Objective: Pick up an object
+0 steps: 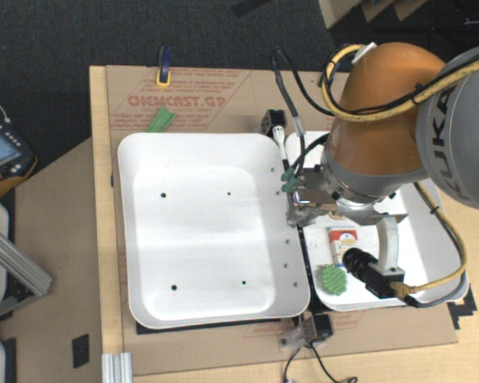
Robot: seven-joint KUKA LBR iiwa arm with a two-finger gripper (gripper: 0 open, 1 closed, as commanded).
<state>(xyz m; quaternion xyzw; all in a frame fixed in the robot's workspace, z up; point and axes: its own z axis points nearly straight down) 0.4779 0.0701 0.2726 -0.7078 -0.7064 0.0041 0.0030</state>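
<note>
- Arm [383, 126]: grey with an orange band; you see it reach in from the right, over the right bin [415, 246].
- Gripper [307, 204]: low at that bin's left wall; you cannot tell whether it is spread or closed.
- Green bumpy ball [332, 278]: lies in the right bin's near left corner.
- Red-and-white packet [342, 238]: just behind the ball, same bin.

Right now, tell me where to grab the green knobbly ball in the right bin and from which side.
Probably across its middle, straight down from above: the green knobbly ball looks roughly round, so no part grips better. It sits close to the right bin's left wall, so a sideways approach looks cramped.
</note>
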